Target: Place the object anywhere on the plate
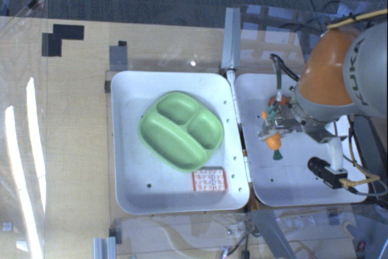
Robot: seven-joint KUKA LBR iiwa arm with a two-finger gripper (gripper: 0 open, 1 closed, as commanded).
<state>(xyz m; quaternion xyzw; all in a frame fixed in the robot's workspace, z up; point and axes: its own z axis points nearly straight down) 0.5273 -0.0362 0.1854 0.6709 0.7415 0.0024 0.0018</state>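
The arm reaches in from the right and its pincer point(276, 130) hangs over the right bin point(303, 188), low above the floor of it. Just under the metal tip there is a small orange object point(274, 142), round like a little fruit or carrot piece, with a dark green bit point(277, 155) just below it (perhaps its stalk, perhaps a separate scrap; I cannot tell which). If the pincer has the orange object or only stands above it, I cannot tell: the wrist covers the tip from this slanted view.

The green plate point(180, 129) lies in the left bin point(130, 148), with three compartments, and it is well apart from the object. A small card with red pattern point(209, 179) lies just beside the lower edge of the plate, on the bin floor.

In my judgement the step in hand is the grasp, and the transfer is all left to do. To do it well, the grip should be sure before any lift, because a small round thing slips out easily. Then the lift must be high enough to pass the two bin walls that meet in the middle point(239, 130). Any compartment of the plate is acceptable, so aiming for the near large one gives the shortest way. The release should be low, otherwise the object may roll or bounce over the rim onto the bin floor.
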